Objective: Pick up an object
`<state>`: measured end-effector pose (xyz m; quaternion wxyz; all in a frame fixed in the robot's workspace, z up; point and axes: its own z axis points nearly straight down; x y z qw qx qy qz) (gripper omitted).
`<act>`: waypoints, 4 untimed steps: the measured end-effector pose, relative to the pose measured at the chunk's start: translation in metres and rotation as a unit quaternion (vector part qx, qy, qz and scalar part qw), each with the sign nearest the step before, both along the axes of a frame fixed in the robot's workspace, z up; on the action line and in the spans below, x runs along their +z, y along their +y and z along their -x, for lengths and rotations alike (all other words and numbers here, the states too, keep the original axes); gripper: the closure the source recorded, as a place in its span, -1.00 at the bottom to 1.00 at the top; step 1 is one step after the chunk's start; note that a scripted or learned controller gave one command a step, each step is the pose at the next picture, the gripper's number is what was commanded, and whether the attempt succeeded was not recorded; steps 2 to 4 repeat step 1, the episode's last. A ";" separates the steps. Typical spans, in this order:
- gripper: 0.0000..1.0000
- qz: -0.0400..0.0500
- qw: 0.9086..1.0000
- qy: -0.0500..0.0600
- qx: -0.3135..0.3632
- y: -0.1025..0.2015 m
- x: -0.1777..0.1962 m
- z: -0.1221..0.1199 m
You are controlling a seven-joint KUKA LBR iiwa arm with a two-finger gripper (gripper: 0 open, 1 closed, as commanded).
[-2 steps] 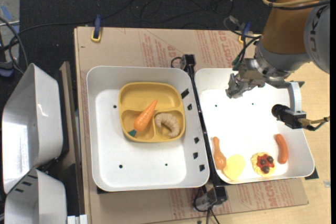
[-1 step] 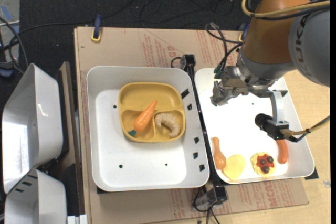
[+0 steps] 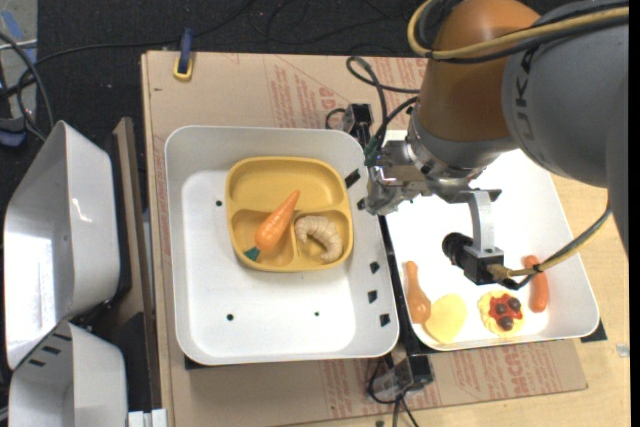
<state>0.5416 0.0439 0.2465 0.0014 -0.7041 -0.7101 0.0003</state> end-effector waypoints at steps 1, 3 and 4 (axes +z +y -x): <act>1.00 0.000 1.000 0.001 0.000 0.051 -0.003 0.034; 1.00 0.000 1.000 0.001 0.000 0.051 -0.003 0.034; 1.00 0.000 1.000 0.001 0.000 0.051 -0.003 0.034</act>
